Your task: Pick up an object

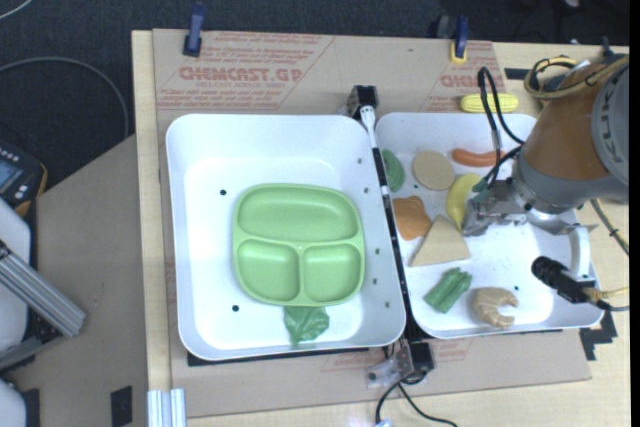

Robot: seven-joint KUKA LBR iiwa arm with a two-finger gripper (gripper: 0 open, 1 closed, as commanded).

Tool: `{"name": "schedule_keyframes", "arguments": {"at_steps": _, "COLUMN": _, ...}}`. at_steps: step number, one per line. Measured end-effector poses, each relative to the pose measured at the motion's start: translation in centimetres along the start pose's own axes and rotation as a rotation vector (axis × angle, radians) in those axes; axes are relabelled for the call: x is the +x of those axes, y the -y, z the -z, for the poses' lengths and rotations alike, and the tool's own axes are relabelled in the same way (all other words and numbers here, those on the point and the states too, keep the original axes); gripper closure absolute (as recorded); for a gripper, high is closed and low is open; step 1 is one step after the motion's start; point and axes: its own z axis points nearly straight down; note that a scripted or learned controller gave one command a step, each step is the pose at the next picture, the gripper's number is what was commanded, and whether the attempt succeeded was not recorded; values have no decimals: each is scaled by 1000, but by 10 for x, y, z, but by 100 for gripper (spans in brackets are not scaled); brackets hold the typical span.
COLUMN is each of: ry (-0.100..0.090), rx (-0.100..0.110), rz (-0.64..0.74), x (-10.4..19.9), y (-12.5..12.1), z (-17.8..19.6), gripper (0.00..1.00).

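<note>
The end effector point(478, 215) is low in the right white bin point(560, 310), right of frame centre, beside the yellow curved toy banana point(459, 198) and pale wedge-shaped toy cheese point(437, 244). Whether it grips anything cannot be told. Nothing looks lifted, so the pick seems not yet done.
</note>
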Motion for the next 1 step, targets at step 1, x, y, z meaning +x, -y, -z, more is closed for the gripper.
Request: {"name": "schedule_keyframes", "arguments": {"at_steps": 1, "ry": 11, "rx": -16, "rz": -3, "x": -64, "y": -59, "z": 7, "gripper": 100}}
